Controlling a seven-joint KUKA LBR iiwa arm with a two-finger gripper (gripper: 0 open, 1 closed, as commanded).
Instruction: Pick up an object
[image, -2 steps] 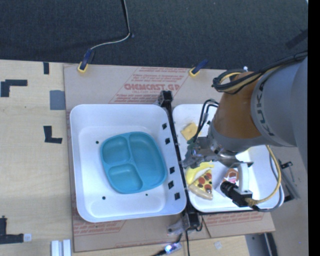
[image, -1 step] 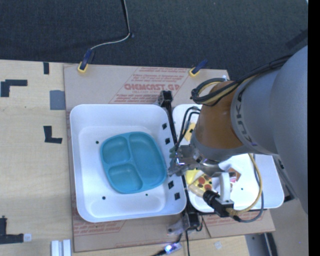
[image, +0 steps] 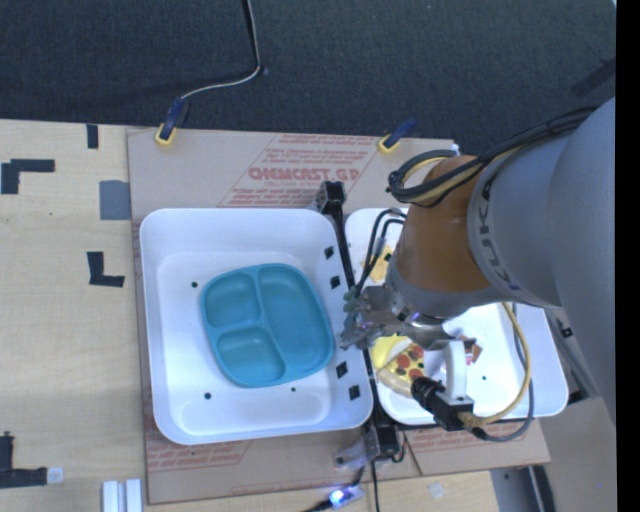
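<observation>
My gripper (image: 362, 322) low over right bin (image: 500, 385), at its left edge; finger state: can't tell. Yellow-red object (image: 398, 362) in right bin, just beside gripper. Blue divided tray (image: 267, 324) in left bin (image: 180, 250).

We see a blue divided tray (image: 267, 324) lying flat in the left bin (image: 160, 300), near its middle. The arm (image: 450, 240) (grey, with an orange band) hangs over the right bin (image: 540, 385), its gripper (image: 362, 322) by the bins' shared edge, just above a yellow-and-red object (image: 398, 365).
</observation>
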